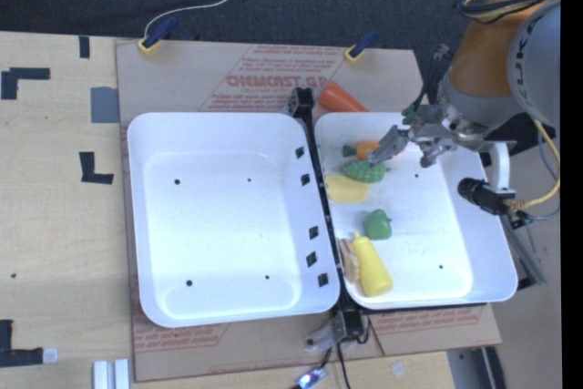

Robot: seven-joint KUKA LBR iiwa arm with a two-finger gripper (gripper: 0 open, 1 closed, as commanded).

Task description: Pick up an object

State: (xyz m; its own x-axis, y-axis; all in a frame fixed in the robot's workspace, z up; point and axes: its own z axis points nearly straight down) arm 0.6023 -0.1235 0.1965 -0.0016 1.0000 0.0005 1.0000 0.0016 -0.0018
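The gripper (412,150) hangs over the upper middle of the right bin (474,287), its two grey fingers spread apart with nothing between them; one finger (392,144) slants down to the left and the other (429,152) sits nearer the arm's wrist. The lower finger's tip is just beside a small cluster of toy food: a leafy green piece (362,170) lying flat, and a small orange piece (366,148) right above it. Whether the fingertip actually touches either one is hard to tell from here.

Just below the green piece, against the bin's left wall, lies a pale yellow piece (345,189). Further down the bin, a small green pepper-like toy (377,224) sits on its own, and near the bottom left corner a yellow bottle-shaped toy (371,265) lies tilted, with a tan item (348,255) pressed along its left side.

An orange object (342,97) rests outside the bin, behind its far left corner on the cardboard sheet (264,73). The left bin (155,287) sits side by side with the right one, their walls touching along a row of black clips (313,234). The arm (496,50), with its orange band, reaches in from the right.
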